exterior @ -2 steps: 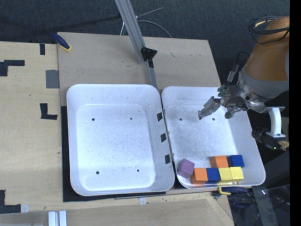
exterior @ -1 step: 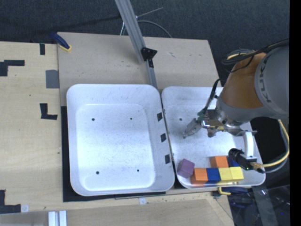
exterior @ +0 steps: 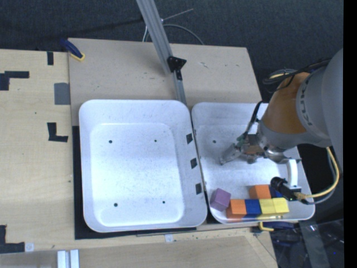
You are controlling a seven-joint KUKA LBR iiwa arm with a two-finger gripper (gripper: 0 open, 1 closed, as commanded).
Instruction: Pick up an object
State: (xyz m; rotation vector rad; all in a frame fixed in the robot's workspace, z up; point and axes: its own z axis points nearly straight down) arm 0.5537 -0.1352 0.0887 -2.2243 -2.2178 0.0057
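Observation:
My gripper [exterior: 227, 157] hangs low over the bare white floor of the right bin [exterior: 223, 119], near its middle, reaching in from the right. No object lies under or beside it. Several blocks sit along the bin's near edge, well below the gripper in the view: a purple block [exterior: 221, 198], an orange block [exterior: 238, 206], a blue block [exterior: 252, 206], two yellow blocks [exterior: 274, 206] and a second orange block [exterior: 259, 192] behind them.
The left bin [exterior: 134, 108] stands beside the right one, sharing a raised divider [exterior: 192, 155]. A slanted metal pole [exterior: 159, 32] crosses the bench behind the bins. A black and yellow cable [exterior: 318, 191] hangs at the arm's right.

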